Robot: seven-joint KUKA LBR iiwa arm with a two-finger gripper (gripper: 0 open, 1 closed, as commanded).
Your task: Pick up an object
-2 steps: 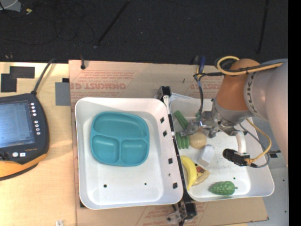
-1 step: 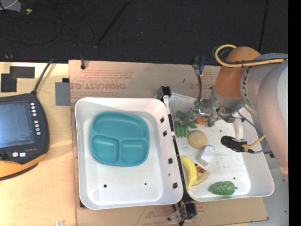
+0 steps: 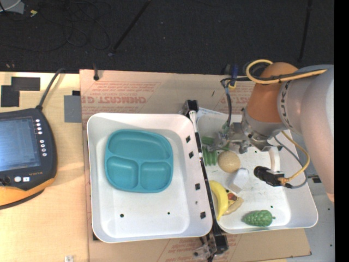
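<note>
My gripper [image 3: 233, 140] hangs low over the back of the right bin [image 3: 297, 203], under the orange wrist band [image 3: 268, 100]. A beige round object [image 3: 229, 161] lies just in front of it, close to its tip. Against the bin's left wall, beside the gripper, sits a green item [image 3: 209, 156]. At the front left a yellow banana [image 3: 220, 196] rests next to a small brownish piece [image 3: 234, 202]. A green bumpy object [image 3: 257, 218] lies near the front edge. A small white item [image 3: 240, 174] sits between the ball and the banana.
The left bin [image 3: 103, 212] holds a teal divided plate [image 3: 139, 160]. A black cable plug [image 3: 268, 175] and yellow cable trail from the arm over the right bin. A tablet [image 3: 22, 146] lies at the far left of the bench.
</note>
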